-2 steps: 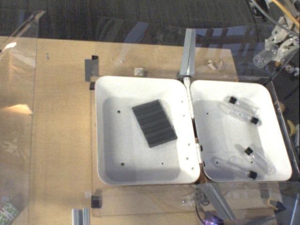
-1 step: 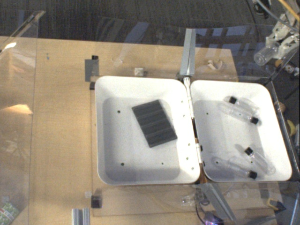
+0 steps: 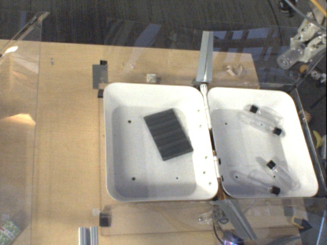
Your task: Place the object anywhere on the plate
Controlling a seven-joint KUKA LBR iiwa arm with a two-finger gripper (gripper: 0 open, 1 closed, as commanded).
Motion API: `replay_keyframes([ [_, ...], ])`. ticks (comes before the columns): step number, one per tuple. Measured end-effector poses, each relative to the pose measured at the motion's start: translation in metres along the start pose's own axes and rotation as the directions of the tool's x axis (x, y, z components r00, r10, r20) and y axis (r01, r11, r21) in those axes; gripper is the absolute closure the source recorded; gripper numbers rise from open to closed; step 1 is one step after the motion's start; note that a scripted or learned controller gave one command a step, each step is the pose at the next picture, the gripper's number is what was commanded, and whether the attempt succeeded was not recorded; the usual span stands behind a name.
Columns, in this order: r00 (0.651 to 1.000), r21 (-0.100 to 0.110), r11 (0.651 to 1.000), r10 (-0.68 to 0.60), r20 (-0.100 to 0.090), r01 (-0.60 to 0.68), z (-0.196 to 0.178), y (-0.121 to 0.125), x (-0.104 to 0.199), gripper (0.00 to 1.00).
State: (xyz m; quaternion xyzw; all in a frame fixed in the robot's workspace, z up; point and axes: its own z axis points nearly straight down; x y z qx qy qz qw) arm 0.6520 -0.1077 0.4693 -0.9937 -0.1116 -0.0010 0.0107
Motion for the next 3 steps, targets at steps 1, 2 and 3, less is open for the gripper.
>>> replay_keyframes([
  [1,1.000,0.006,1.000,-0.005,0.002,0.005,-0.008,-0.002,0.001,1.00],
  [2,1.000,0.011,1.000,-0.011,0.003,0.011,-0.017,-0.004,0.002,1.00],
  [3,1.000,0.017,1.000,-0.018,0.004,0.018,-0.025,-0.006,0.003,1.00],
])
